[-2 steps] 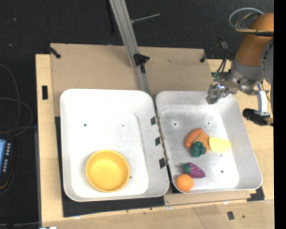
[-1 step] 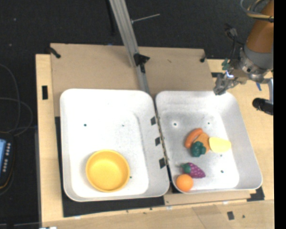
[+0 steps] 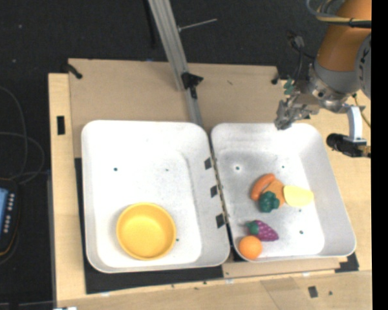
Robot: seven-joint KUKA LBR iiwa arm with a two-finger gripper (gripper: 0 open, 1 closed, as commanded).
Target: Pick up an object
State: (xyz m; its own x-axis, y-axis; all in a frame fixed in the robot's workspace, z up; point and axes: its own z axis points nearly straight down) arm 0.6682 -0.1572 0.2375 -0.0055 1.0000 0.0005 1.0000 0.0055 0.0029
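Bins [image 3: 149,134] number two, bowl [image 3: 146,230] one; end effector [image 3: 286,120] grip state unclear.

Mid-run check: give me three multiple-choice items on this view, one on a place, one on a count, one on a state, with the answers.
1. Where does the yellow bowl sit?
A. left bin
B. right bin
C. bare bench

2. How many bowls are there?
A. one
B. two
C. three

3. Where is the gripper relative to the toy food?
A. touching the carrot
B. clear of it, by the right bin's far rim
C. touching the grapes

Answers: A, bowl in the left bin's near part; A, one bowl alone; B, carrot and grapes lie well nearer.
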